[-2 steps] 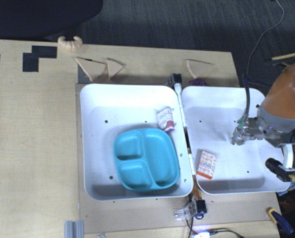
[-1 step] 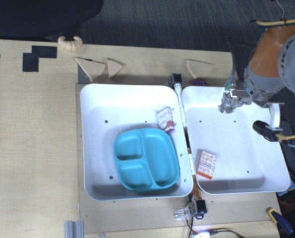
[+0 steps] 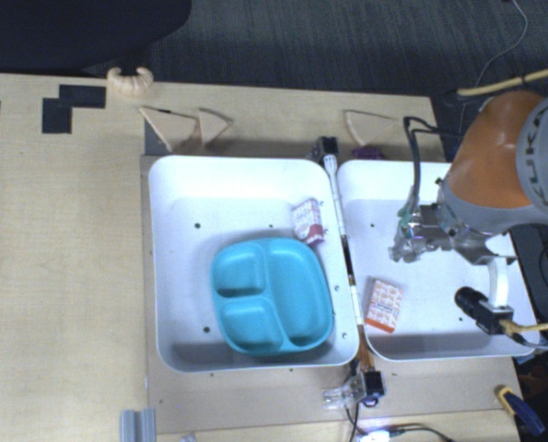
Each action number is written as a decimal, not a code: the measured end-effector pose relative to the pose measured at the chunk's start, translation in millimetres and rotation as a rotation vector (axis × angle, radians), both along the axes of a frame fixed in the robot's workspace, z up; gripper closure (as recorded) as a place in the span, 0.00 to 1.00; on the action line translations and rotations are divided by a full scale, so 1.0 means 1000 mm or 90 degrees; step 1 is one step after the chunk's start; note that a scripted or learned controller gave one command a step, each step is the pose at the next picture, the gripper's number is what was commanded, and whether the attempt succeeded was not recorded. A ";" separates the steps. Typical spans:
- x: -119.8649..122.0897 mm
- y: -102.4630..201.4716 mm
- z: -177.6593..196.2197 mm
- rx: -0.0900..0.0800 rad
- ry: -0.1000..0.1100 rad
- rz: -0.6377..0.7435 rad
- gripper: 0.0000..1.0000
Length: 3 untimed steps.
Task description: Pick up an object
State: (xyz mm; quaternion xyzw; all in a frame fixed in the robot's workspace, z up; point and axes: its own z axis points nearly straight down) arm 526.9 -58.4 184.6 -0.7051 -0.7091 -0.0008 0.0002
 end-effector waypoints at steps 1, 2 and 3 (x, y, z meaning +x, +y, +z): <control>-0.003 -0.044 -0.050 -0.001 0.000 -0.003 1.00; 0.066 -0.051 -0.093 -0.001 -0.001 0.000 1.00; 0.080 -0.100 -0.092 -0.002 -0.002 -0.001 1.00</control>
